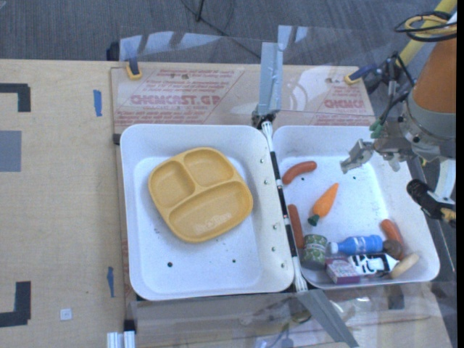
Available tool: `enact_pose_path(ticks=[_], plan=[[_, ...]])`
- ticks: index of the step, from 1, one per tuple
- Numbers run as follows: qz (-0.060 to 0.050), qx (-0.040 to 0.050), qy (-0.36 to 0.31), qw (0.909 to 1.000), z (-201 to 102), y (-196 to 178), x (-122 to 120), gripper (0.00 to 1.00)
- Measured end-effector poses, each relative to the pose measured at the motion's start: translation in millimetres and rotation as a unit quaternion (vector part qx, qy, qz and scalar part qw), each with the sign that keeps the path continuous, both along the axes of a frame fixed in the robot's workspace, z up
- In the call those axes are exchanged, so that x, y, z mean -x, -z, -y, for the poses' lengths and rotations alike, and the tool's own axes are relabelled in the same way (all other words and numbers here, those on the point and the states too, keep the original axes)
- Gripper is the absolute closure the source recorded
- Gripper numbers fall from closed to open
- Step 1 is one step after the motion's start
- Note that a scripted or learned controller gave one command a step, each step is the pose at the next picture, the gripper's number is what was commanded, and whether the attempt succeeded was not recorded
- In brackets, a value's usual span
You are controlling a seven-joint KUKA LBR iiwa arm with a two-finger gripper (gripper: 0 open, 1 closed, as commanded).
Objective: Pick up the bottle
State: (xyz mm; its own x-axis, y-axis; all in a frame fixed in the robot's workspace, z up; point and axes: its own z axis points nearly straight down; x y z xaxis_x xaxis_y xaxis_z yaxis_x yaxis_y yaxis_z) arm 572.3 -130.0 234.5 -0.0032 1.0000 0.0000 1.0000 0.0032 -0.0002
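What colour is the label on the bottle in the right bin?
Blue, on a clear bottle with a white cap, seen in the camera view.

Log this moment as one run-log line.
task: pick up bottle | gripper: above right bin, far end | bottle: lying at near edge, not held | status: not yet grasped

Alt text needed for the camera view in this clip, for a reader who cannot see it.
A small bottle with a blue label lies on its side near the front of the right bin, among a carrot, sausages and a small carton, while the gripper hovers over that bin's back right area. The left bin holds a yellow divided plate.
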Motion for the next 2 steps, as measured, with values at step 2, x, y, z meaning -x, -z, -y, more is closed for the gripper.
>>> enact_pose_path(ticks=[2], plan=[[0.008, 0.0021, -0.229, 0.9734, 28, 147, 88, 0.00]])
